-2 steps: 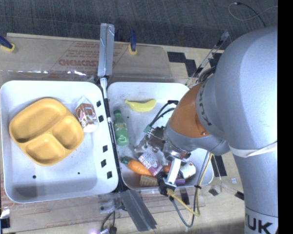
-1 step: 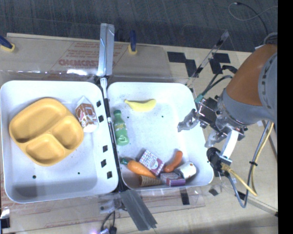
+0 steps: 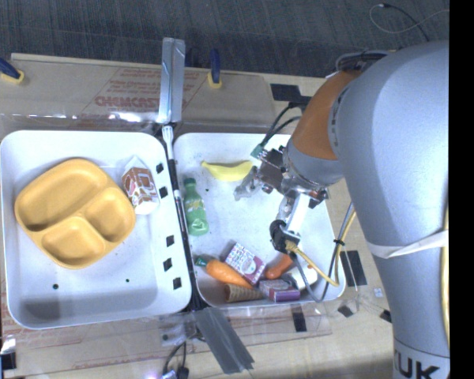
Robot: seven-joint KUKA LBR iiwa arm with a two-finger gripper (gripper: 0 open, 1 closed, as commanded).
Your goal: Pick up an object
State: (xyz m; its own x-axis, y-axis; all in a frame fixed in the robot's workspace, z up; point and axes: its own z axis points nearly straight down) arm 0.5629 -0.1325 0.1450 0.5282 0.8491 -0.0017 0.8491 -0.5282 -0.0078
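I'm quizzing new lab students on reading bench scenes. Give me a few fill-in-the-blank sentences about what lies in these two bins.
1. The yellow divided tray lies in the ____ bin.
2. The banana in the right bin is coloured ____.
3. The green bottle lies beside the divider, in the ____ bin.
4. The carrot near the right bin's front edge is coloured ____.

Missing words: left; yellow; right; orange
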